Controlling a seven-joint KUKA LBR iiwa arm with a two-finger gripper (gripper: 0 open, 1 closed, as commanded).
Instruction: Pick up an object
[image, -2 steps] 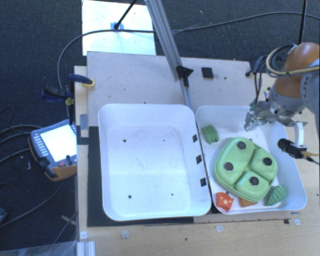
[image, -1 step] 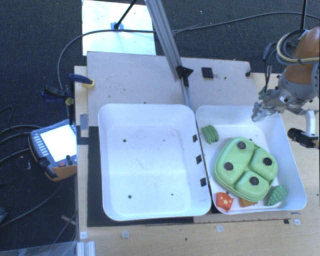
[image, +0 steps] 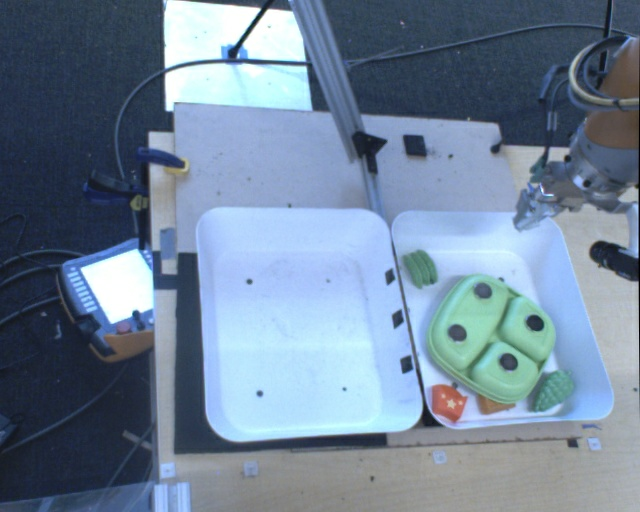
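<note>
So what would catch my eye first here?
Probably the big green tray with dark dots, filling most of the right bin, with small toys at its edges: a green ribbed one at upper left, a red one below. Then the arm's pincer, poised over that bin's far right corner.

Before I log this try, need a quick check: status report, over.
Gripper above right bin's far rim, nothing in it. Green tray and small toys lie in right bin, untouched. Nothing in the way.

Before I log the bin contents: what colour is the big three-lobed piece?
Light green with dark dots, clearest in the camera view.
</note>
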